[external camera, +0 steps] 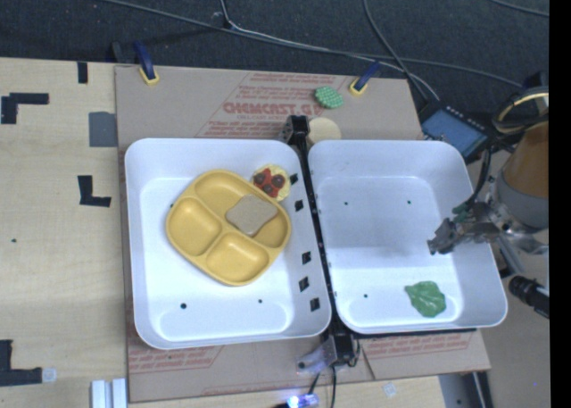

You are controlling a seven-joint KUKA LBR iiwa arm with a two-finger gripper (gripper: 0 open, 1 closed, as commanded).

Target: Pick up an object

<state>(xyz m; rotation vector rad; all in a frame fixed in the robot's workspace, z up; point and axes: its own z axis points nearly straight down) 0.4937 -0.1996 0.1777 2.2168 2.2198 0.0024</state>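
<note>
The nearest thing to pick is a green lump [426,298] lying near the front right corner of the right bin [384,170], close to the front wall but apart from it. It looks like a soft toy leaf or lettuce piece, so I judge it light, pliable and low to the floor; fingers should straddle its thick middle and press down before closing, since thin edges would likely slip out.

The hand [443,243] hangs over the bin's right side, above and just behind the lump, with nothing between its fingers; whether they stand wide or narrow I cannot tell, as the tip is dark and small here.

In the left bin [147,308] a yellow tray [201,223] holds a tan slab [251,214], stiff and flat, harder to grip. A red-dotted piece [271,181] sits at the tray's back edge.
</note>
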